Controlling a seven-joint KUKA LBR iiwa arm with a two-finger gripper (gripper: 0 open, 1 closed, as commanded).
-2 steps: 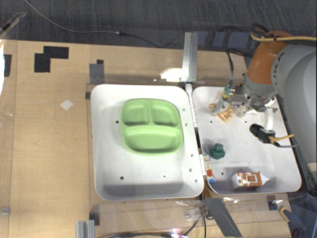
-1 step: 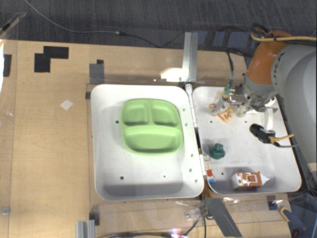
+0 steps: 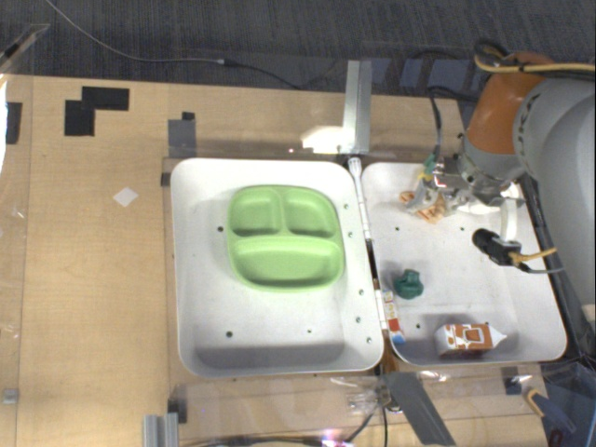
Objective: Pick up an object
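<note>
Small orange-and-tan crumpled object: just beside grey gripper, at back of right shallow white bin.
Jaws: spread impossible to tell.
Risk: off-centre descent, object nudged aside ungrasped.

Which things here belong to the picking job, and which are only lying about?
Job: gripper, at the far end of the right bin; small orange piece beside it, probably the target.
Lying about: teal piece and carton, also in the right bin; green plate in the left bin.
</note>
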